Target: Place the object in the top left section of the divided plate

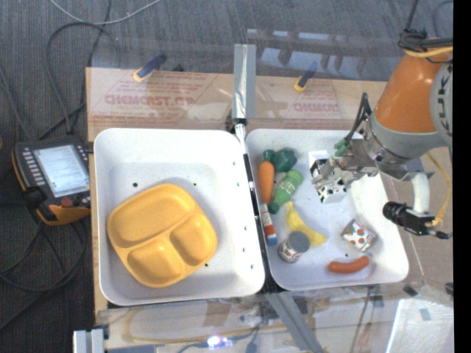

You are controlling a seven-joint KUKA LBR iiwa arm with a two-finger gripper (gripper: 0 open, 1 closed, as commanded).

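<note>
Hovering my pincer [333, 176] over the right bin [394, 267] near its far edge, I cannot tell whether it grips anything. Crowded toys could snag or slip. The yellow divided plate [162, 234] lies tilted in the left bin [132, 145], three shallow sections.

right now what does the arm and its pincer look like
The arm is bulky and rounded, with an orange band above a grey wrist. The pincer is a small cluster of dark and silver metal parts. A pale cable loops beside a black fitting on its right.
</note>
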